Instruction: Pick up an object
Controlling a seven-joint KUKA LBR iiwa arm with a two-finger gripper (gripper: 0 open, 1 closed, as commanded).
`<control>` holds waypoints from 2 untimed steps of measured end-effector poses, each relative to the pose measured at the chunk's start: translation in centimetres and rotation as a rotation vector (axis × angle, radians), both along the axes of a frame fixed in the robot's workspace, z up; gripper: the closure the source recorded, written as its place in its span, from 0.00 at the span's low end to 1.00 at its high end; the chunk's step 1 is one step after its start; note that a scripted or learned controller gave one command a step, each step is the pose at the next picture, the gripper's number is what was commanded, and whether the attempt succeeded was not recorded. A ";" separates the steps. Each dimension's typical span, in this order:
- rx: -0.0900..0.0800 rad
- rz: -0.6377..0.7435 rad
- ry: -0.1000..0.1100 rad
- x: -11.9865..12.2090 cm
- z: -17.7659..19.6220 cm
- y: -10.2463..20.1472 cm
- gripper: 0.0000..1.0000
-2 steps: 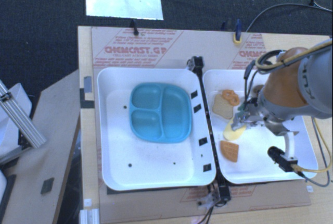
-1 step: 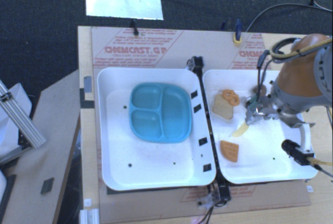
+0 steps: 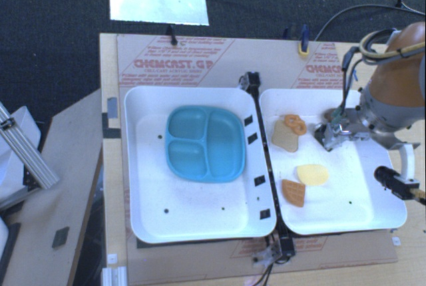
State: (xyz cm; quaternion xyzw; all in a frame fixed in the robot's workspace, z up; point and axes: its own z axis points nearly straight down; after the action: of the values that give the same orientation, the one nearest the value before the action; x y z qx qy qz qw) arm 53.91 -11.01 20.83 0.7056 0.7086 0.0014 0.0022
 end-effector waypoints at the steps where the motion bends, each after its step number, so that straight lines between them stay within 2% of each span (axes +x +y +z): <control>1: 0.001 0.004 0.003 1.3 1.4 5.1 1.00; 2: 0.002 0.004 0.003 2.7 2.5 10.4 1.00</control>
State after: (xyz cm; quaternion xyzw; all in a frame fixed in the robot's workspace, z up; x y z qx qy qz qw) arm 56.58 -0.61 23.33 0.7041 0.7101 0.0012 0.0006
